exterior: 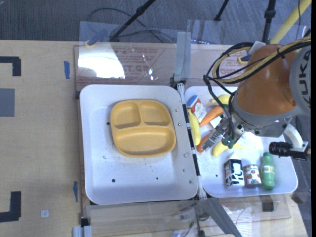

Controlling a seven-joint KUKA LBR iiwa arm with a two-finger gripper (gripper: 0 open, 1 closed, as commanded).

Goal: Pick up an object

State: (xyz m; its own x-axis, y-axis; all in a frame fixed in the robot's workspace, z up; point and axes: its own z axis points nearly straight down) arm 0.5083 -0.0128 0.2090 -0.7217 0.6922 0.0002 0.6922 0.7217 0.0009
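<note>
In the left bin [94,181] a yellow divided plate [142,127] fills the middle and upper part, leaving open floor along the rim from about 3 o'clock round through 6 to 9 o'clock. The right bin [286,184] is crowded: a banana [194,127], a carrot [211,116] and a small carton [197,108] pile up at 10 o'clock against the divider, while a black-and-white box [233,173], a small can [251,175] and a green bottle [267,170] stand in a row at 6 o'clock. The arm's orange band [266,80] overhangs that bin from 12 to 2 o'clock with the pincer [220,138] low over the pile, so bare floor shows just right of centre, between the pile and the row.

Yellow divided plate [142,127] in left bin [94,147]
</note>
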